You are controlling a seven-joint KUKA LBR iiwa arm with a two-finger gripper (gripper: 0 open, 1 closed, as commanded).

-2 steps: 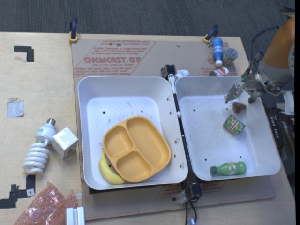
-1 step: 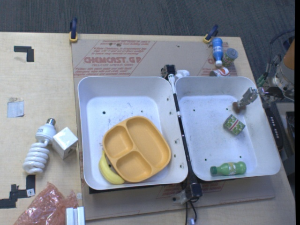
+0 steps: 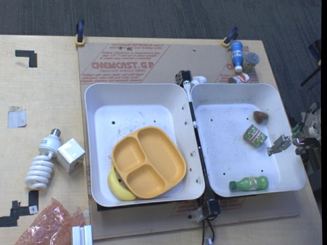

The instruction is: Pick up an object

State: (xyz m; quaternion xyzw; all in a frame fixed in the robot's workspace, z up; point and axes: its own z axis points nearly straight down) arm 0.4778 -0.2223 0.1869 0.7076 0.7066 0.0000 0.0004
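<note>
Over on the far left of the tabletop lies a white curly light bulb, and a small white cube sits just beside it. Near the bottom left corner is a crinkly red mesh bag.

Next comes the left bin. A yellow tray with three compartments rests in it, toward the front. A banana pokes out from under the tray's front left edge.

Behind the bins, a brown board with red letters is clipped down with blue and yellow clamps.

Then comes the right bin. A small green and white can lies on its side in there. A little brown lump sits just behind the can. A green bottle with a yellow cap lies flat near the front wall.

Behind the right bin, on the board, a blue and white bottle stands up, with a round tin just beside it.

At the far right, my gripper hangs over the right side of the right bin, close to the can but not touching it. I cannot tell if my fingers are spread or pressed together. Nothing shows between them.
</note>
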